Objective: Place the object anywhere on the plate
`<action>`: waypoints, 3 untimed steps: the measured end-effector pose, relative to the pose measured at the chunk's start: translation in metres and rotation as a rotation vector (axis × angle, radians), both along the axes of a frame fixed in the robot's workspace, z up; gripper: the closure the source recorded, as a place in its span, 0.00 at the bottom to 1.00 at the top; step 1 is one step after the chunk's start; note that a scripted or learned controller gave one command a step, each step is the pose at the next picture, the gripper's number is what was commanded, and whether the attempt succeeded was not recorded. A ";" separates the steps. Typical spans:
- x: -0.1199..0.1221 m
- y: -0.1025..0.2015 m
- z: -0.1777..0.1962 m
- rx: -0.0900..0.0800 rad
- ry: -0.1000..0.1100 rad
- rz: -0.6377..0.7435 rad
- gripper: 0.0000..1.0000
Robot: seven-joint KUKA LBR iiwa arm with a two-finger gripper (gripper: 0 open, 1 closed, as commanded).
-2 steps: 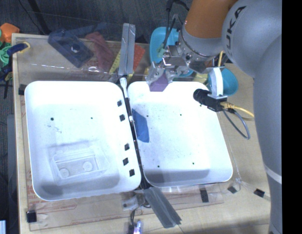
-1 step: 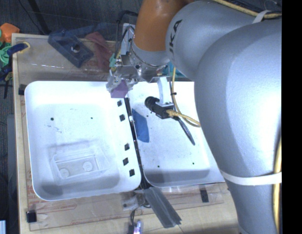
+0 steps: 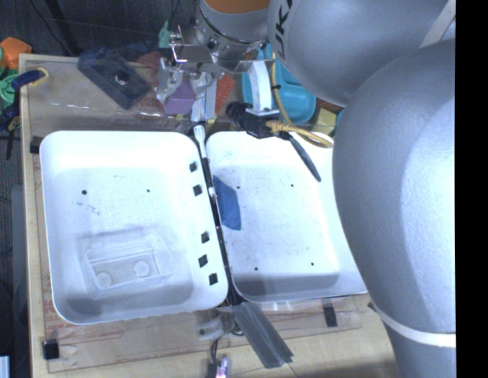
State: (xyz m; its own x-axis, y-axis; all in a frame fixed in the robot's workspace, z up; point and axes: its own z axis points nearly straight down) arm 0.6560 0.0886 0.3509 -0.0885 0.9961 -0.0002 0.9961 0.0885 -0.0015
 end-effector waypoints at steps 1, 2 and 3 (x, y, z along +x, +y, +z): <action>0.000 -0.047 0.026 0.000 0.000 0.034 1.00; -0.040 0.025 -0.036 -0.001 0.005 -0.004 1.00; -0.089 0.059 -0.076 -0.002 0.005 0.026 1.00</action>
